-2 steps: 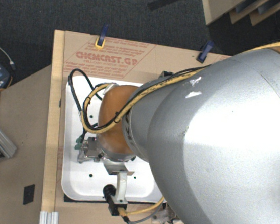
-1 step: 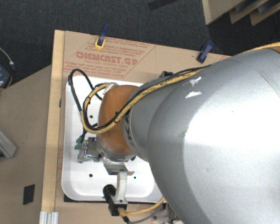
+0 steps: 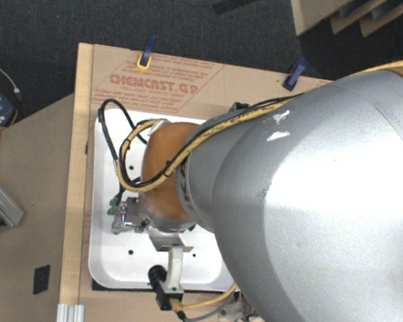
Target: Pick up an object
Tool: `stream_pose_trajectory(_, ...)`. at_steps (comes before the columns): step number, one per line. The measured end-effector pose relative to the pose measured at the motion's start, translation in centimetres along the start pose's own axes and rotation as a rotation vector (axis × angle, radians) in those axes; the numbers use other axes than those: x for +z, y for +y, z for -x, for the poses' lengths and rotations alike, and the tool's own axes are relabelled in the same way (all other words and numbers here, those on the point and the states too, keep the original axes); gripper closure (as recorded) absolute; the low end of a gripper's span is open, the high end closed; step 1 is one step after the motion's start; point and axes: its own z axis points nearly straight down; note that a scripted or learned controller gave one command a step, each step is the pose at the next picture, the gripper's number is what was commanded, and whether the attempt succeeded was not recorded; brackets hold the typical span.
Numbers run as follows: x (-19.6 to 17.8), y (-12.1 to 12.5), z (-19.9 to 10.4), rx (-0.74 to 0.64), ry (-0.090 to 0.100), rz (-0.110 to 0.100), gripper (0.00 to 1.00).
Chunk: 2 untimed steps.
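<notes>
Camera view: my arm [image 3: 305, 206] loomed over the white bin [image 3: 102, 254], orange band [image 3: 163, 174] above the wrist. Gripper [image 3: 123, 216] sat low inside the bin's left side. I could not tell its state, nor make out any object.

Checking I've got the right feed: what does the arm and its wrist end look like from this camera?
A bulky, glossy grey arm with an orange band above the wrist. Black and yellow cables loop from the arm around the band. Below the band sits a metal wrist assembly with a pale bracket and a black fitting, above the white bin.
</notes>
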Motion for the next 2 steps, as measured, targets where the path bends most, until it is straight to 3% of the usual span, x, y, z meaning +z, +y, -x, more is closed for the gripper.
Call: stream_pose_trajectory(2, 0.00, 0.00, 0.00, 0.000, 0.000, 0.000, 0.00)
